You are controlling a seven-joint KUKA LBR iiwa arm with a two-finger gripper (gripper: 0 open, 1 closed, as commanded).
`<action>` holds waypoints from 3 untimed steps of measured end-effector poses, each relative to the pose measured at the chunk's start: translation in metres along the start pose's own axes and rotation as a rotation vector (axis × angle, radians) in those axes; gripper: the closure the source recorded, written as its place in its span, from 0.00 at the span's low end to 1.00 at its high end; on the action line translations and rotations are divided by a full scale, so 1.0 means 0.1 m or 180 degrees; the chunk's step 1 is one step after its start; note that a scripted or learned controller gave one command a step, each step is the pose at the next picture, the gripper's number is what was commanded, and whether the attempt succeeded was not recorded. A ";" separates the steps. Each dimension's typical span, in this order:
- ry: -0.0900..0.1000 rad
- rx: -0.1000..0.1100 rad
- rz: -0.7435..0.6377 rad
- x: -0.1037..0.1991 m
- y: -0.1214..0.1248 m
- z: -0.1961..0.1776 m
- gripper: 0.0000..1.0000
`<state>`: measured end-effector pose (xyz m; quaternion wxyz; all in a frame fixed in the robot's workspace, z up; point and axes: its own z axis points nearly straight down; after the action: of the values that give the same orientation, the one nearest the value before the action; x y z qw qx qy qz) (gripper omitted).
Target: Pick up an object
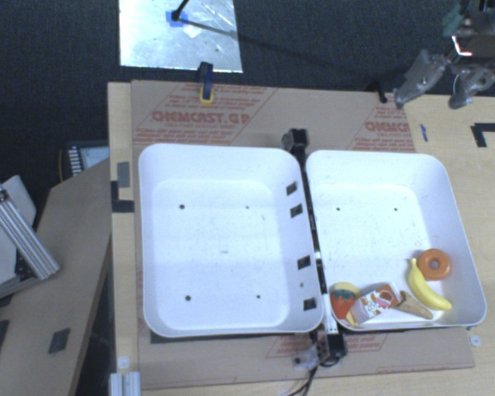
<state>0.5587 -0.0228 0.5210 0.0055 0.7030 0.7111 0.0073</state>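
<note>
Hovering w/ fingers apart, claw sits well apart from banana in right bin near corner.

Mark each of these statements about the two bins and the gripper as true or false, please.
1. The banana lies in the right bin. True.
2. The orange ring lies in the left bin. False: it sits in the right bin, beside the banana.
3. The gripper hangs above the bench's far right corner, outside both bins. True.
4. The gripper holds the banana. False: the banana rests on the bin floor, far from it.
5. The objects are grouped at the right bin's near edge. True.
</note>
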 end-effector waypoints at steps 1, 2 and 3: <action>-0.0003 0.0044 0.0011 0.41 -0.52 -0.17 0.00; -0.0003 0.0049 0.0006 0.87 -0.72 -0.16 0.00; 0.0001 0.0050 0.0002 1.54 -0.71 -0.15 0.00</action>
<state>0.4860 0.1300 0.5349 -0.0002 0.7033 0.7109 0.0018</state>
